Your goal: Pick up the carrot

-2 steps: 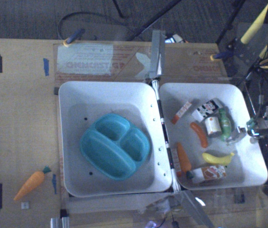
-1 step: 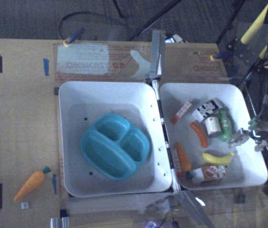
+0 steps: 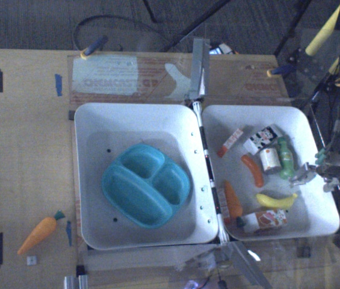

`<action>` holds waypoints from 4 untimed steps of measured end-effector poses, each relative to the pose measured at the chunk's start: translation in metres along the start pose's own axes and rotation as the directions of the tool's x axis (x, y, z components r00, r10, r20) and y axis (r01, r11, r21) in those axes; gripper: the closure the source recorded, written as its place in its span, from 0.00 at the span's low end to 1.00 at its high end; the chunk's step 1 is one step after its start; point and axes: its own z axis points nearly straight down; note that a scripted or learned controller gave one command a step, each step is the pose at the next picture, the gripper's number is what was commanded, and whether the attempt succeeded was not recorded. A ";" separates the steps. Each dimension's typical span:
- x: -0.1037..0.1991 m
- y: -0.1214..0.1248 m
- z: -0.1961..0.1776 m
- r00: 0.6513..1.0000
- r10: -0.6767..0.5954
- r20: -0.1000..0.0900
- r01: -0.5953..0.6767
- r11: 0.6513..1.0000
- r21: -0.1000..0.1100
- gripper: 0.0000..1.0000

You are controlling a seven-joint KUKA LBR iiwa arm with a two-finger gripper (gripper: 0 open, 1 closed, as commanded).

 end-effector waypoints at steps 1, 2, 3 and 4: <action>0.000 0.000 0.000 1.000 0.000 0.000 0.000 1.000 0.000 0.00; 0.012 0.035 -0.028 0.999 -0.053 0.002 0.053 0.999 -0.003 0.00; -0.013 0.015 0.043 0.975 -0.223 0.000 0.223 0.975 0.001 0.00; -0.014 0.015 0.043 0.975 -0.223 0.000 0.223 0.975 0.000 0.00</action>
